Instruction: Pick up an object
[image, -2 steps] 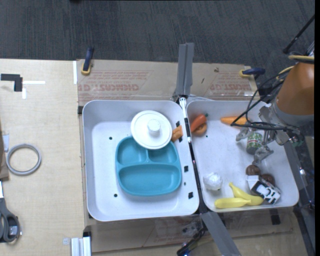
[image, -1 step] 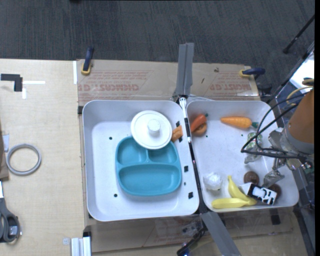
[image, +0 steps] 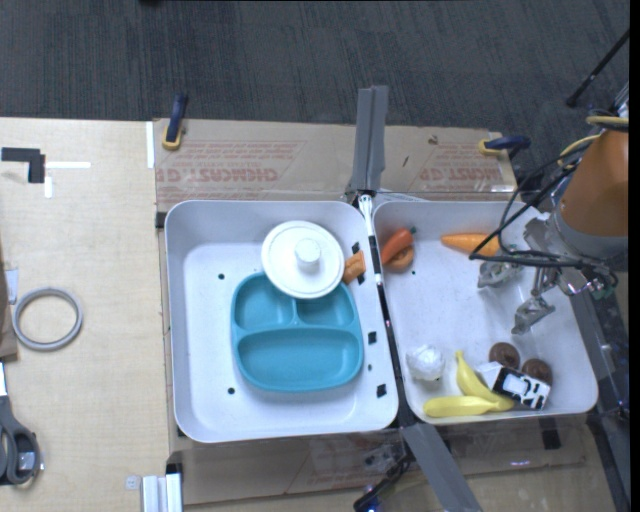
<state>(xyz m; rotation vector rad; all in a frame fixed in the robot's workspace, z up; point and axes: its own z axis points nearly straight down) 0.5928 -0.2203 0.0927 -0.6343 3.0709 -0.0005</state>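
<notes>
Two white bins (image: 185, 330) are sitting on the bench; over the right one, the claw (image: 512, 298) is hovering spread wide, gripping nothing, near a carrot (image: 468, 241).

A blue divided plate (image: 297, 345) under a white lid (image: 302, 259); yellow bananas (image: 466, 393); an orange carrot (image: 468, 242).

Grey tape roll (image: 45, 318), scissors (image: 17, 450) perhaps, blue-orange clamps (image: 176, 121), cardboard sheet (image: 250, 170)

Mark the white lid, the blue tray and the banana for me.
white lid (image: 303, 260), camera view, on its flat top beside the knob.
blue tray (image: 297, 360), camera view, floor of its large compartment.
banana (image: 462, 405), camera view, middle of its body.
</notes>
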